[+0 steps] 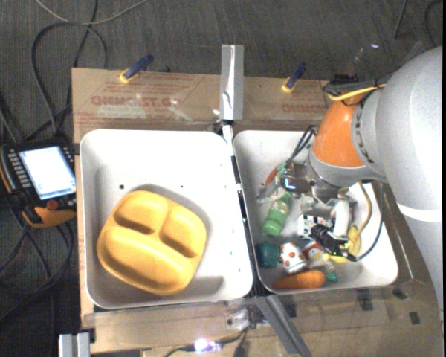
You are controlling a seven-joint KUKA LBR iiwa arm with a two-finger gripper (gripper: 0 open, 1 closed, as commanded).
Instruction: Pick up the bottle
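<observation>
While the jaws (301, 192) hang low in the right bin (386, 270), whether they are parted or closed cannot be told. The bottle (276, 216), pale green and translucent with a darker green cap, lies tilted just left of and below them.

The arm (357, 136) hangs over the right bin (247, 162); the green bottle (276, 214) lies just left of the jaws.
</observation>
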